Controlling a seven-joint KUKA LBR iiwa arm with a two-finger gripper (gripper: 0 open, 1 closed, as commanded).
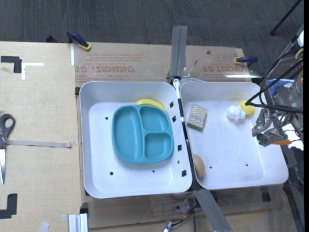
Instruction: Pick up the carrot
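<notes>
The gripper [267, 133] hangs over the right bin's [227, 170] right edge, jaws closed on the carrot [280, 140]. Lift straight up, slowly, keeping the grip firm.

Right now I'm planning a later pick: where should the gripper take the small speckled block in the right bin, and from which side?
Probably straight down from above, closing on its far and near edges. The speckled block lies flat and slightly askew on the right bin floor. The divider wall stands close on its left, so a finger there would be cramped.
</notes>
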